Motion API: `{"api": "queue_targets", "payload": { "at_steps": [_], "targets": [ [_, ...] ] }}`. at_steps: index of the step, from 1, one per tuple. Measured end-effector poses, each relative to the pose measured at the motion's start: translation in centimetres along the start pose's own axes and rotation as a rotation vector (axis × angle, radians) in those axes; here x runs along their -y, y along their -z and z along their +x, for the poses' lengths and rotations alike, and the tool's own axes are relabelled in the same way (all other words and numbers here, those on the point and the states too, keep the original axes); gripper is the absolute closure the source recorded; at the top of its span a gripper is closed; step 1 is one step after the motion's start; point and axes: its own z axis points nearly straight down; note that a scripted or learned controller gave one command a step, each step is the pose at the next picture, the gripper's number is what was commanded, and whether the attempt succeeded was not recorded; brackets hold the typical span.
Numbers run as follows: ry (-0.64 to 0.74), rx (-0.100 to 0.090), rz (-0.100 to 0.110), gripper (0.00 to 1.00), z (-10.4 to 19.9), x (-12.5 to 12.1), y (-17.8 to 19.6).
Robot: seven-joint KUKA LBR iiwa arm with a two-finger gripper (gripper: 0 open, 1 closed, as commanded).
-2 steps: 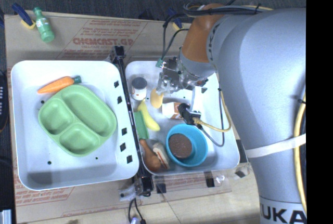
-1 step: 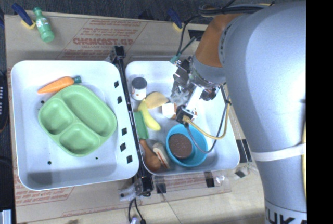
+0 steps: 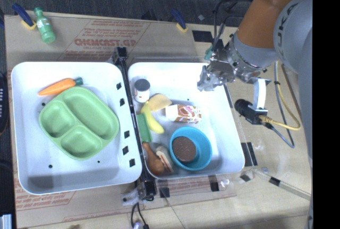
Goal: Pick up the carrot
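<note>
An orange carrot (image 3: 57, 86) with a dark green stub lies at the back of the left bin (image 3: 24, 132), just above the green plate's rim. My gripper (image 3: 207, 83) hangs over the back right part of the right bin (image 3: 183, 71), far to the right of the carrot. Nothing shows under or between its tips.
A green divided plate (image 3: 78, 121) fills the left bin's middle. The right bin holds a small can (image 3: 141, 90), a banana (image 3: 154, 113), a green stick (image 3: 143, 127), a small carton (image 3: 183, 113), a blue bowl (image 3: 190, 148) and brown food (image 3: 154, 159). A green bottle (image 3: 45, 26) stands behind the bins.
</note>
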Motion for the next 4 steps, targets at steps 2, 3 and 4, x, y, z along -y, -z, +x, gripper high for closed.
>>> {"api": "queue_targets", "payload": {
  "at_steps": [2, 3, 4],
  "targets": [
    [-0.071, -0.004, 0.019, 0.00, 2.4, -2.0, -14.2],
    [-0.046, -0.002, 0.012, 0.00, 3.8, -4.0, -18.4],
    [0.061, -0.003, 0.009, 0.00, 4.7, -1.1, -18.3]
  ]
}}
